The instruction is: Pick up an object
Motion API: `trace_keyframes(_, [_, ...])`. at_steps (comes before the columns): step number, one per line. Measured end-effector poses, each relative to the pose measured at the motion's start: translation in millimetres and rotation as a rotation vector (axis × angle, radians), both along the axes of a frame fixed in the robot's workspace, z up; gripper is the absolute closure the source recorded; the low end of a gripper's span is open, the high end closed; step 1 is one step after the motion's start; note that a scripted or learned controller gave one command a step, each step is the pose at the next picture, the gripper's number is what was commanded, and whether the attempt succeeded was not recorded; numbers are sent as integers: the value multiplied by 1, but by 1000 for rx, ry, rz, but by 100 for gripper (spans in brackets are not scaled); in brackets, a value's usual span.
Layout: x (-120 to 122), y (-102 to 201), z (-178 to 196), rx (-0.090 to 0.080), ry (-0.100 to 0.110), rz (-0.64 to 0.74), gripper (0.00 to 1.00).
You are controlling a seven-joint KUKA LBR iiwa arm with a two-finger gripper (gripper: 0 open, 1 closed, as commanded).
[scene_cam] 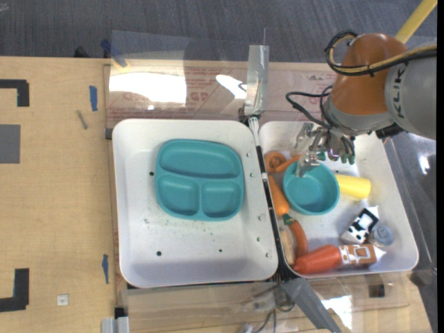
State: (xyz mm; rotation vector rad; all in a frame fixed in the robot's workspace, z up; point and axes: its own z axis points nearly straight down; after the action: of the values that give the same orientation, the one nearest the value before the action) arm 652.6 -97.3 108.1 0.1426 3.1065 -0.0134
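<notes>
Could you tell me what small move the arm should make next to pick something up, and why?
Probably a short descent onto the near rim of the teal bowl. The end effector hangs just above that rim in the right bin, with nothing visibly between its fingers. The yellow object and the carrots crowd the bowl's sides, so its rim looks like the easiest thing to grasp.

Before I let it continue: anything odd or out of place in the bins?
Nothing broken or spilled. The right bin is crowded, toys piled along its left wall around the teal bowl; dark specks dot the left bin near the teal divided plate.
</notes>
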Motion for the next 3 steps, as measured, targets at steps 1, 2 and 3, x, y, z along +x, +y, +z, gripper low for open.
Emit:
trace_keyframes(1, [-1, 2, -2, 4, 4, 0, 0])
trace_keyframes(2, [-64, -7, -17, 10, 19, -28, 0])
trace_keyframes(3, [9, -20, -18, 14, 33, -183, 0])
